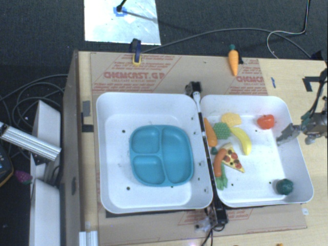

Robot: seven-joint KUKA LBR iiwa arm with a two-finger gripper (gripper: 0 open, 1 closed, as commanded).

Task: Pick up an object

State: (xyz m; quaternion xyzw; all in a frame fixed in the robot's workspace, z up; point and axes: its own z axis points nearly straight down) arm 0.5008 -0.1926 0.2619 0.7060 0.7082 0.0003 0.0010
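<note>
1. The fingers of the gripper (285, 133) point to the left over the right edge of the right bin (294, 160). They are blurred and small, so I cannot tell if they are spread or pressed together. Nothing is seen between them.
2. The task does not name one thing. The nearest candidate is the red tomato (265, 121), just left of the gripper, lying alone on the bin floor.
3. I judge the tomato to be a light, hollow plastic toy, stiff and smooth. It is rounded, so it may slip or roll; the best hold is across its widest middle.
4. Further left of the tomato are a yellow banana (242, 140), long and curved, and a yellow piece (231, 119) beside a green bumpy piece (222, 130).
5. Below these lies a flat pizza slice (233, 160), hard to take because it is thin, with an orange carrot (210, 132) along the bin wall.
6. A dark green ball (284, 186) sits in the near corner, well apart from the tomato.
7. The left bin (115, 188) holds a blue divided plate (161, 155), smooth and glossy.
</note>
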